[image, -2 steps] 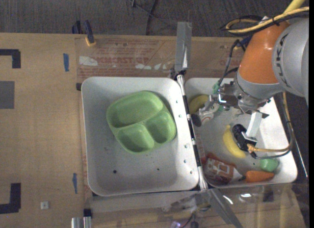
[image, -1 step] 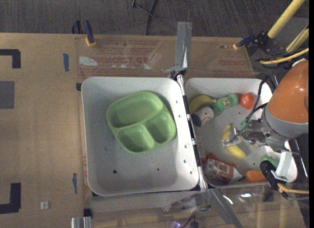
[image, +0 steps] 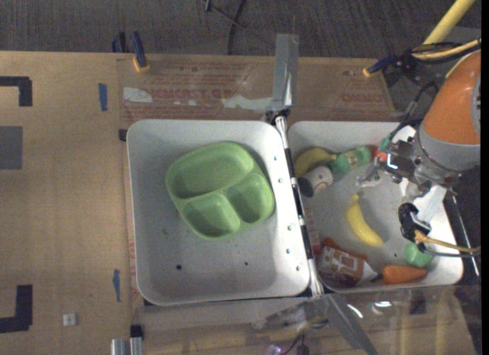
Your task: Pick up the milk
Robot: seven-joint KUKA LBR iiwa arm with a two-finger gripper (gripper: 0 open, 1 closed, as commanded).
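While the arm [image: 451,117] hangs over the right bin's [image: 456,269] right edge | pincer state: cannot tell | left bin [image: 145,216]: 1 green tray [image: 220,189].

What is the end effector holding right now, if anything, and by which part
It cannot be told. The end effector sits over the right bin, its tip blurred against the white floor, and nothing is visibly held. Which item is the milk is also unclear.

A green divided plate [image: 220,189] lies in the left bin [image: 145,269], while the gripper [image: 412,185] hangs over the right bin [image: 451,273] above a banana [image: 364,224], a carrot [image: 403,274] and what may be a milk carton [image: 344,263].
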